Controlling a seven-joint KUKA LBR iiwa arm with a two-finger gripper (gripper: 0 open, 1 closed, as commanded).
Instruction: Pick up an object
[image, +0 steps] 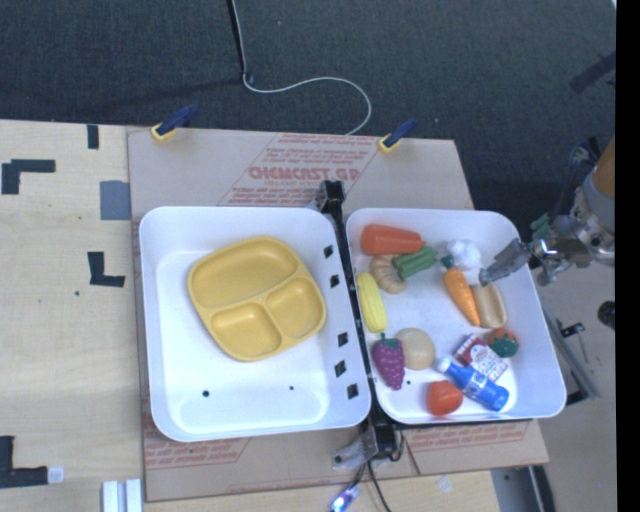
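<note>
The arm (590, 215) comes in from the 3 o'clock side and is low over the right edge of the right bin (530, 330). Its wrist is turned so that the claw (497, 266) points toward 8 o'clock, slanted downward into the bin. The tip of the claw is just above the hot dog (490, 305) and near the carrot (460, 295), which lies at 9 o'clock from it. I cannot tell if the claw is open or closed, and nothing is seen held in it.

The right bin is full of toy food: a red sausage (390, 239) at 12 o'clock, a green piece (413, 263) below it, a corn cob (371, 302) at 9 o'clock, purple grapes (389, 361) and a pale potato (416, 349) lower, a tomato (444, 398) and a blue bottle (478, 386) at 6 o'clock.

The left bin (170, 330) on the table (60, 330) holds a yellow divided plate (256, 297).
</note>
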